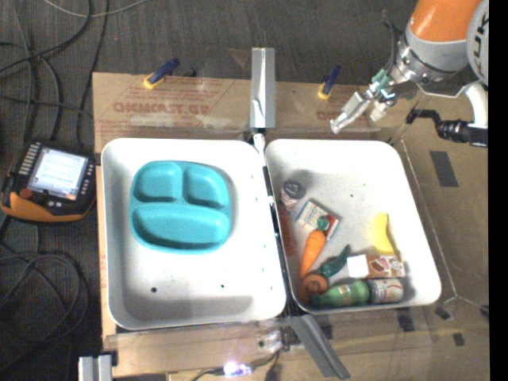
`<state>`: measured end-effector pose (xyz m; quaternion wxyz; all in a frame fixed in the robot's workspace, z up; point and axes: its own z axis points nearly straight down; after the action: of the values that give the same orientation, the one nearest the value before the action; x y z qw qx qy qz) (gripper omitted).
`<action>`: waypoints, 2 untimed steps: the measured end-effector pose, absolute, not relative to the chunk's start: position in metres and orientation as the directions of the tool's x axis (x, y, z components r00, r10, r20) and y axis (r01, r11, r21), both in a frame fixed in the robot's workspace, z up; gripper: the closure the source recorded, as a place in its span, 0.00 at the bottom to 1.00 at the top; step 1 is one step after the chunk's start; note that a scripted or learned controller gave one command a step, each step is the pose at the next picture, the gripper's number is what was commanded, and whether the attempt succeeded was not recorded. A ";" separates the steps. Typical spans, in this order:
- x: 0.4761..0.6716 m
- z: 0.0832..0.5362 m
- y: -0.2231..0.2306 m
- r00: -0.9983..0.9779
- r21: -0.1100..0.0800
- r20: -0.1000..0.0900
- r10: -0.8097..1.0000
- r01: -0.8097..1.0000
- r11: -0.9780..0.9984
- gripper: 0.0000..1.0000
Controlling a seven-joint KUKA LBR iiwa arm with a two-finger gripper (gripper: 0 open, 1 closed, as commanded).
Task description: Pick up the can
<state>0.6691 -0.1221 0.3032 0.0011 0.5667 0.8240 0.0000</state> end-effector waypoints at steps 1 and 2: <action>0.668 0.131 -0.137 -0.337 -0.003 -0.003 0.941 0.941 0.337 0.00; 0.665 0.089 -0.102 -0.144 0.007 -0.004 0.990 0.990 0.144 0.00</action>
<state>0.6653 -0.1020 0.0895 0.0035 0.6544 0.7561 0.0013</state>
